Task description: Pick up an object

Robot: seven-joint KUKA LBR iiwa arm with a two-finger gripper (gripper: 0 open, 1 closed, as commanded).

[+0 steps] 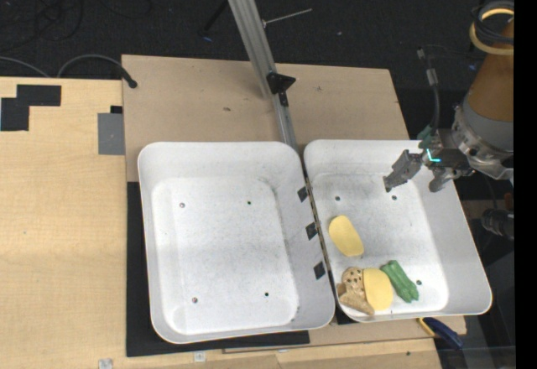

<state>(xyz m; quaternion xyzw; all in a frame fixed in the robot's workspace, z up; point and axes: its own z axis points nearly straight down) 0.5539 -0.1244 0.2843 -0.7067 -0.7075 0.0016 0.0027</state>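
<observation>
grey end effector (418, 174) spread wide, holding nothing — above right bin (436, 229), yellow pieces (345, 236), green toy (400, 280) — no legible writing

Matt white plastic bins (226, 191), speckled; pale wooden bench (59, 225); ribbed metal rail (247, 23) at twelve o'clock.

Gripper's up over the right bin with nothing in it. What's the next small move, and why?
Probably shift the gripper toward the bin's near-left part and stop above the lone yellow piece. Its fingers are spread and hold nothing, and that piece lies apart from the cluster of cookie, second yellow piece and green piece.
</observation>
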